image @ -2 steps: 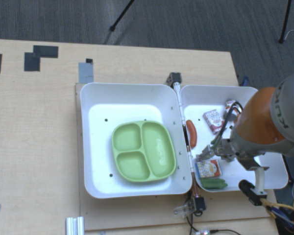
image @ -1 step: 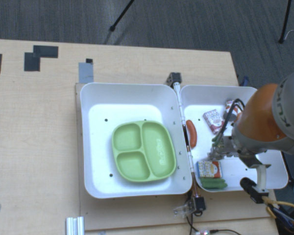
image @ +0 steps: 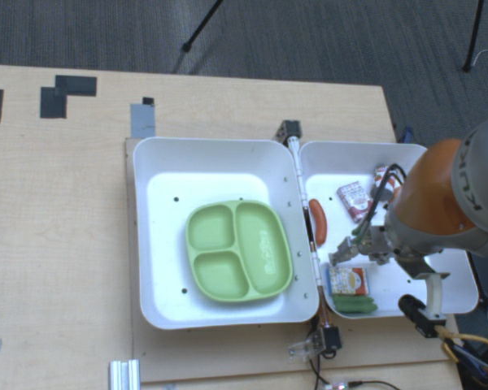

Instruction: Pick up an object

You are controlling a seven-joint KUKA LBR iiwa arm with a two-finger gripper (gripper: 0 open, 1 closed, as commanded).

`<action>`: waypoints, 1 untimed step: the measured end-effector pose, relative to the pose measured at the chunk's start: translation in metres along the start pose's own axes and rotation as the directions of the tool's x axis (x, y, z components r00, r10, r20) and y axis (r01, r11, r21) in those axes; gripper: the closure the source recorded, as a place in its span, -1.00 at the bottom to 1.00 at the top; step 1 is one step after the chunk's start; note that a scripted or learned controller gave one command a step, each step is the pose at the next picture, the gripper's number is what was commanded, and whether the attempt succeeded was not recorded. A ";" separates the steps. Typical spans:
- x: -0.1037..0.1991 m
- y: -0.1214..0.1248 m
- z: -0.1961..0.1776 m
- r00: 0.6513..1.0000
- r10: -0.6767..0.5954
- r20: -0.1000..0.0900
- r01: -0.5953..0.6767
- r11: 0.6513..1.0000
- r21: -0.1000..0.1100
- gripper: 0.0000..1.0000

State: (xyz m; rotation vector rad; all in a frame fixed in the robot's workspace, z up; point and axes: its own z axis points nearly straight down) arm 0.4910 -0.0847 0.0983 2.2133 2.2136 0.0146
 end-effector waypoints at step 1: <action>-0.008 -0.002 0.011 1.000 -0.002 -0.004 0.002 1.000 0.007 -1.00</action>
